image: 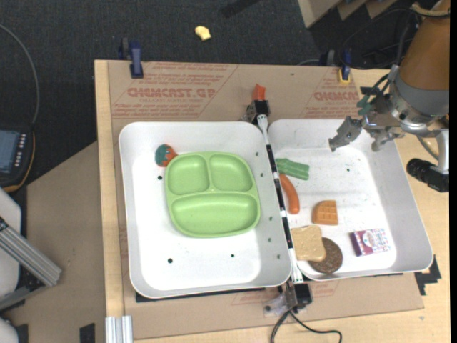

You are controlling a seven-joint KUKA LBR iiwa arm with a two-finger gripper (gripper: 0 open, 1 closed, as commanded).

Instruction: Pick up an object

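Reaching in from your right, the arm [427, 56] is cut off by the frame edge, so you see just its orange band and grey wrist. Two bins sit edge to edge: the left bin [146, 256] is mostly taken up by a green divided plate [211, 194], with a small reddish-teal toy [165, 154] wedged behind it, too small to identify. The right bin [400, 191] holds every likely pick target: green piece [293, 168] and orange stick [289, 193] hugging the divider, waffle-like block [325, 212], bread slice [308, 242] overlapping a brown disc [330, 257], and a purple packet [370, 242]. The gripper [363, 132] hovers over the bin's far edge, fingers spread wide, nothing between them, well apart from all items.
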